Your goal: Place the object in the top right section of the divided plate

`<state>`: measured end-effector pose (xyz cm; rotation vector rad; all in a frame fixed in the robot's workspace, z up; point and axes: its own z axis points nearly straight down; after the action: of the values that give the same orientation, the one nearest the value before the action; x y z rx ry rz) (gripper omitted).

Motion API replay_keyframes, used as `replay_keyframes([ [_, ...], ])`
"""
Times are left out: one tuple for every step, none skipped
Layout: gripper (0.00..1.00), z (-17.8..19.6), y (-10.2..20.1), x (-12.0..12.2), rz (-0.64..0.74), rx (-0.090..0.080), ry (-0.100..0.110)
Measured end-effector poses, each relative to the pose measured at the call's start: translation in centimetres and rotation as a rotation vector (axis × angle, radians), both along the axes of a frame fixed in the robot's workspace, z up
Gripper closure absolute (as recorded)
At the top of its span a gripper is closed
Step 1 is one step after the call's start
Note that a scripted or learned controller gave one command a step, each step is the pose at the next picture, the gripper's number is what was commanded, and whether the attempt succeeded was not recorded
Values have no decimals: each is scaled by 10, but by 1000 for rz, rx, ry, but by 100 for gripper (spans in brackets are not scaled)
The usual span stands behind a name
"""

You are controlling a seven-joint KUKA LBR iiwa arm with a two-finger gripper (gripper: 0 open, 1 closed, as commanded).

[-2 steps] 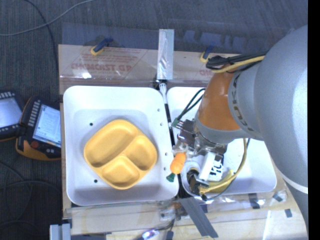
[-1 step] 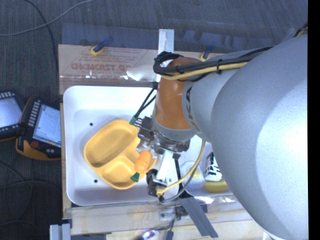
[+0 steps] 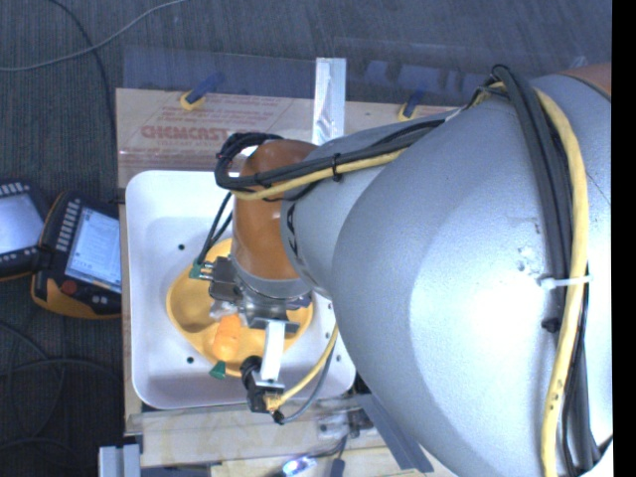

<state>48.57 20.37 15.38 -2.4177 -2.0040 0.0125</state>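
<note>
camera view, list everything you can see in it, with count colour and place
white bin: 1, white, left half of the bench, partly under the arm
divided plate: 1, yellow, inside the white bin, mostly covered by the wrist
orange object: 1, orange, on the plate just below the wrist; what it is cannot be told
board with red lettering: 1, brown, behind the bin
clamps: 2 seen, yellow and blue, along the board's far edge
handheld controller: 1, orange and black with a screen, on the floor left of the bench
cables: several, black, on the dark floor
arm: 1, grey with an orange band, reaching in from the right
gripper: 1, grey, over the plate
</note>
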Motion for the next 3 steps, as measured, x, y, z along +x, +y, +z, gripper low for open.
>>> replay_keyframes([
  [100, 75, 29, 19, -95, -2, -4],
  [100, 106, 29, 12, -320, -3, -6],
  [100, 62, 29, -3, -436, -5, -5],
])
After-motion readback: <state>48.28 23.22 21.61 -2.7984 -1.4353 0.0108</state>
